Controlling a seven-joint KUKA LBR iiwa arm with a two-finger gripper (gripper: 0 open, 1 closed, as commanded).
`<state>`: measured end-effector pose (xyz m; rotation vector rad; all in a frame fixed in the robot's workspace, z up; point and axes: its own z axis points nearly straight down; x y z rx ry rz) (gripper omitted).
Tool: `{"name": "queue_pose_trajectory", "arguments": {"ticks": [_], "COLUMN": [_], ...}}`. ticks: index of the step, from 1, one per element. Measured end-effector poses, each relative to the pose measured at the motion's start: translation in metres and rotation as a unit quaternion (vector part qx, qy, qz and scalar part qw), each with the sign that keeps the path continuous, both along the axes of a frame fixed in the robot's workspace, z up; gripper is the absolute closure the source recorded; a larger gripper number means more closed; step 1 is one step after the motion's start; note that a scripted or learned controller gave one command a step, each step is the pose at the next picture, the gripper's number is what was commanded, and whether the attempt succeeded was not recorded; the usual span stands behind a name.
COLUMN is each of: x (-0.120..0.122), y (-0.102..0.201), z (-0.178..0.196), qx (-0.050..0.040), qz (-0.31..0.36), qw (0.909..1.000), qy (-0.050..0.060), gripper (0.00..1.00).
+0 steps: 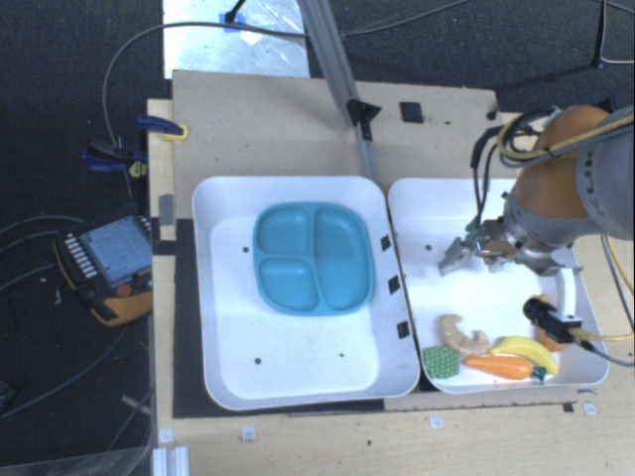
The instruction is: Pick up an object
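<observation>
The right bin (427,216) holds toys along its near edge: a banana (526,348), carrot (499,367), and a tan piece (462,335). They look light, stiff and smooth; grip the carrot mid-body. The tool (458,257) hangs above, jaws spread, empty.

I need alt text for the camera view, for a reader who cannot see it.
A grey robot arm's claw hangs over the right white bin, apart from the small toy foods at the bin's near edge: a yellow banana, an orange carrot, a beige piece and a green piece. The left white bin holds a blue divided plate.
</observation>
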<state>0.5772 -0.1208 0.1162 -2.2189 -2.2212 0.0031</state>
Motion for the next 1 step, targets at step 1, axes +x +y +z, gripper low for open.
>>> {"name": "queue_pose_trajectory", "arguments": {"ticks": [1], "x": [0.0017], "y": [-0.0001], "z": [-0.0309], "qx": [-0.0002], "qz": [0.000], "qw": [1.0000], "qy": [-0.003], "gripper": [0.00]}}
